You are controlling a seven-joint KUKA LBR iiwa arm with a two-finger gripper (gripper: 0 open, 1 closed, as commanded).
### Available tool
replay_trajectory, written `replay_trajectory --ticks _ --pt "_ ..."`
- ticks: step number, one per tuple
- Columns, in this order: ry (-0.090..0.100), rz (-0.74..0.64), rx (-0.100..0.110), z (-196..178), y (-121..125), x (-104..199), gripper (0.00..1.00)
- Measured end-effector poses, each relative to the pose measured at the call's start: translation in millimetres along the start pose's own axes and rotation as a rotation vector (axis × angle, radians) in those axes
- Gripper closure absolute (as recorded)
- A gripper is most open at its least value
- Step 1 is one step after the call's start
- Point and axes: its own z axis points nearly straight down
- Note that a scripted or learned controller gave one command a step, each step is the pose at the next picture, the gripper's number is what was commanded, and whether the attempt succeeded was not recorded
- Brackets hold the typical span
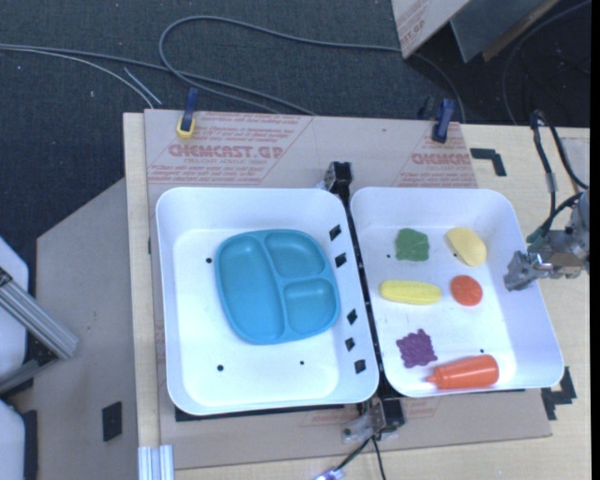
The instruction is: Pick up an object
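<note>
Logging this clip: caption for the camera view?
End effector at right bin's edge, six toy foods inside; blue tray in left bin.

Six small toys are lying in the right bin [534, 328]: a green lump [412, 245] and yellow lemon [467, 246] near the far edge, a yellow corn cob [410, 292] and orange ball [467, 291] mid-bin, purple grapes [416, 348] and an orange carrot [466, 372] along the near edge.

Blue divided plate [277, 286]: I see it lying flat in the left bin [187, 366], slightly askew, three compartments up.
Black clips [342, 258]: a row along the seam where my two bins touch.
Board [281, 141]: printed red, under both bins.
Clamps: one yellow-and-blue clamp [188, 120] and one blue clamp [442, 120] on its far edge.
Cables [216, 23]: looped over the dark floor [66, 112] beyond.
Cardboard box [422, 23]: at the top edge.
</note>
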Motion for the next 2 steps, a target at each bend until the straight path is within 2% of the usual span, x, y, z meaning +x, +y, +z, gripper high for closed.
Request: replay_trajectory --ticks 1,2 --pt "0.0 0.0 0.0 -36.7 1.6 -0.3 1.0" --pt "0.005 -0.004 0.007 -34.3 5.1 48.6 1.0"
